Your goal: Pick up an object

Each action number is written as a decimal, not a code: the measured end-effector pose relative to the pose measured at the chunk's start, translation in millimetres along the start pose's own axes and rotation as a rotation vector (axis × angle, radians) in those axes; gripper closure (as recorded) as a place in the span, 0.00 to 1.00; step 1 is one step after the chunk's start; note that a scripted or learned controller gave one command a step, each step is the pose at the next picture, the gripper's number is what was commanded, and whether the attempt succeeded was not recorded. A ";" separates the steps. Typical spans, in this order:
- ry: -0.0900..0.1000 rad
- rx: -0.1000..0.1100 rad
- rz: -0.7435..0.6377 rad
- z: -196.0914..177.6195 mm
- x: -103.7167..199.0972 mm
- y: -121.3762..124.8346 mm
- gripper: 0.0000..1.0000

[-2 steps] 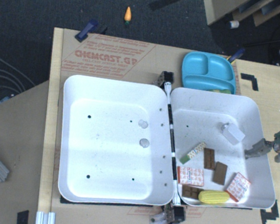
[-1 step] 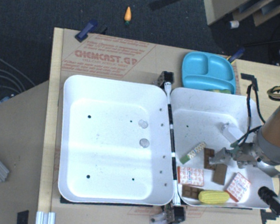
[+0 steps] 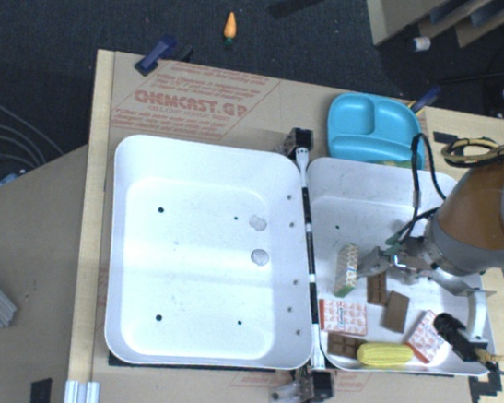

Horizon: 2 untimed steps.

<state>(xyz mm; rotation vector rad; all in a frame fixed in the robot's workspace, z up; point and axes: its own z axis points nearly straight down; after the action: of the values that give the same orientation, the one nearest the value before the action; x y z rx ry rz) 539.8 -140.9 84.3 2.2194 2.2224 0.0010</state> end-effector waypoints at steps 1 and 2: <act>-0.001 -0.002 0.001 -10.1 -0.5 0.4 1.00; -0.001 -0.002 0.001 -10.0 -0.5 0.3 0.00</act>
<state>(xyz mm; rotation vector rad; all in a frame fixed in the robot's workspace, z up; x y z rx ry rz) 540.1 -141.3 94.3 2.2190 2.2199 0.0018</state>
